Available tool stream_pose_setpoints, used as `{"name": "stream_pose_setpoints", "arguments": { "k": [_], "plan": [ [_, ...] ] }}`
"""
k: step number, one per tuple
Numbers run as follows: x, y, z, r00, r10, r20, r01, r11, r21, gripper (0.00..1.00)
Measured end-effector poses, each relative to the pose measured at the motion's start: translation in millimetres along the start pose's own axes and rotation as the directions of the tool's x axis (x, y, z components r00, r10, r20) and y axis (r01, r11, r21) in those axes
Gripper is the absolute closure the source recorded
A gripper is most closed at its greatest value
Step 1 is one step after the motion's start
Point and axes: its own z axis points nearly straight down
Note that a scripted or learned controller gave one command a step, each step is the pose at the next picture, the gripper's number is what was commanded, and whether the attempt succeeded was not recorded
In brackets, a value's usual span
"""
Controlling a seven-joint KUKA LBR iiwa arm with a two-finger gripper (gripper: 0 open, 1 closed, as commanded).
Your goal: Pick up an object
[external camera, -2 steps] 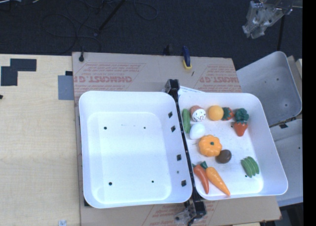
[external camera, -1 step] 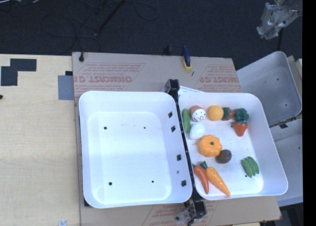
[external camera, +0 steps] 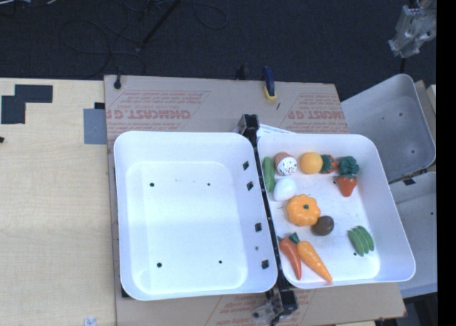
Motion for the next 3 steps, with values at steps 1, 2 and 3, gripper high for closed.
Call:
{"name": "stream_pose_setpoints", "arguments": {
  "k": [1,2,3],
  "plan": [
    [-37,0,0,1.000,0.000,0.000,0.000,1.000,0.000,1.00],
    [-73,0,0,1.000,0.000,0.000,0.000,1.000,0.000,1.00],
    [-98,-20,0,1.000,-0.001,-0.002,0.001,1.000,0.002,1.00]
  ]
}}
